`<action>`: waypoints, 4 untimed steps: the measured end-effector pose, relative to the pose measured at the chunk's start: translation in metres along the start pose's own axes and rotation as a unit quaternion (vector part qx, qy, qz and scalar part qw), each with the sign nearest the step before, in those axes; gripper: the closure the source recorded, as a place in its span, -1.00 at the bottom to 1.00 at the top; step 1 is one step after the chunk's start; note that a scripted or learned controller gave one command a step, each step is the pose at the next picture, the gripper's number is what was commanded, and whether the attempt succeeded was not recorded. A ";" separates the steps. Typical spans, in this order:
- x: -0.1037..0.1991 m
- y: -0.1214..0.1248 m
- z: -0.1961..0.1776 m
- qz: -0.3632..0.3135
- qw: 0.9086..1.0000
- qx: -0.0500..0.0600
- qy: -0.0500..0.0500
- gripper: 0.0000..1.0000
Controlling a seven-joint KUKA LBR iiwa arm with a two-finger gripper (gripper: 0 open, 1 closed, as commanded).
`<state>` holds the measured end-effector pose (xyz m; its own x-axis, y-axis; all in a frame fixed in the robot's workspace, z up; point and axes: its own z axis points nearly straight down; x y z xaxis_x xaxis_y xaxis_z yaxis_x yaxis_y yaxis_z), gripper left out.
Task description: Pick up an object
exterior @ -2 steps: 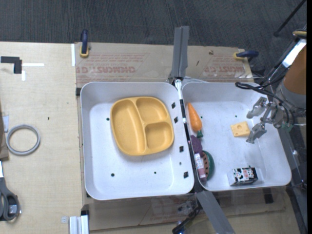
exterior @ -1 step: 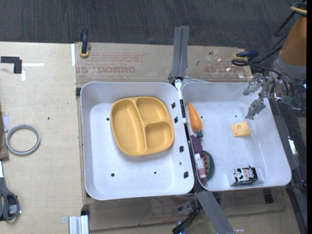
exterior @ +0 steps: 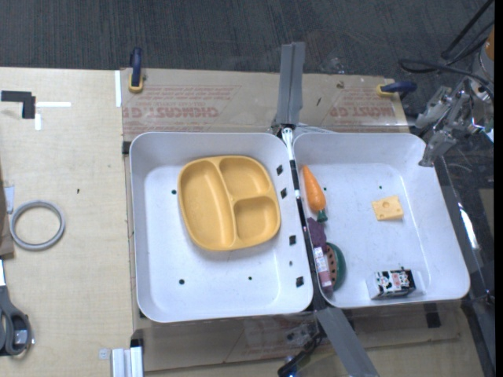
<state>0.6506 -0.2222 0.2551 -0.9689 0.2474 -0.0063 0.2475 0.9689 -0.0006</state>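
Observation:
The right bin (exterior: 440,210) holds several small things. An orange carrot (exterior: 313,188) lies against its left wall, with a purple toy (exterior: 317,238) and a watermelon slice (exterior: 335,265) below it. A yellow cheese wedge (exterior: 387,209) sits near the middle, and a black-and-white carton (exterior: 393,283) lies near the front edge. My gripper (exterior: 442,128) hangs at the bin's far right corner, above the rim and well away from all of them.
The left bin (exterior: 157,281) holds a yellow divided plate (exterior: 229,202). A metal divider (exterior: 291,85) runs between the bins. A tape roll (exterior: 35,225) and scissors (exterior: 12,330) lie on the bench at the left. Cables (exterior: 464,53) hang at the upper right.

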 end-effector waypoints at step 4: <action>0.047 -0.011 0.053 0.213 0.977 0.000 0.002 -1.00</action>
<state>0.6027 -0.2213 0.2016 -0.7777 0.6286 -0.0024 0.6286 0.7777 0.0004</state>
